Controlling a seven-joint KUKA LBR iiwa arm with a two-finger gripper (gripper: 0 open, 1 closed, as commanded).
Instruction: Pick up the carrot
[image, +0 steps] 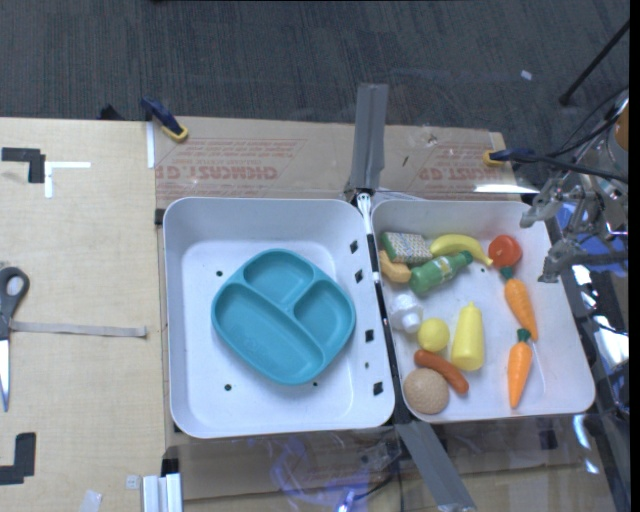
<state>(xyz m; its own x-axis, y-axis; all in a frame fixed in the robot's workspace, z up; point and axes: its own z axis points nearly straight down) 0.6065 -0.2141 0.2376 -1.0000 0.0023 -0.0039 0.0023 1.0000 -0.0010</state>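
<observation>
Two white bins sit side by side on the bench. The left bin (185, 330) holds one thing, a blue plate (284, 316) with three compartments, lying flat near the bin's middle and turned at an angle to the walls. The right bin (560, 395) holds twelve toy foods. Along its far side, from left to right, lie a patterned box (405, 245), a banana (460, 245) and a tomato (504, 250); a green bottle (438, 272) lies on its side just near of the banana, with a tan piece (393, 268) by its left end. Nearer in the left half are a white lump (406, 314), a yellow ball (433, 334), a pale yellow bottle (468, 336) just right of the ball, a red sausage (441, 369) and a brown round roll (427, 391) at the near left corner. There are two carrots, both in the bin's right half: the far carrot (520, 308) lies just near of the tomato with its tip pointing nearer, and the near carrot (518, 370) lies right below it, leafy end farther, tip toward the near wall. Every other food is single. The gripper (562, 240) hangs over the right bin's far right wall, apart from both carrots; whether the claw is spread or pressed together cannot be told
</observation>
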